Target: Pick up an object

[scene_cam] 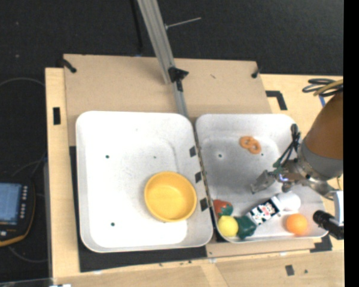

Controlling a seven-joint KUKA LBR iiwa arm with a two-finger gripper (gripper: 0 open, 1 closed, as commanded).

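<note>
- Hovering low over the right bin point(227, 127): gripper point(264, 183), fingers looking spread and released, gripping nothing.
- Lying just below-right of the fingertips, close by: black-and-white bottle point(274, 208), long axis slanting up toward the right.
- Sitting farther off along the near wall: orange ball point(297, 224), lemon point(228, 225), green piece point(246, 226).
- Resting in the left bin point(107, 136), well apart: yellow bowl point(170, 196).

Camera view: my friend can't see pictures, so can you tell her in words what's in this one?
A grey robot arm reaches from the right, its gripper low over the right white bin, which holds a small pretzel, a lemon, an orange and a black-and-white bottle. The left bin holds a yellow bowl.
</note>
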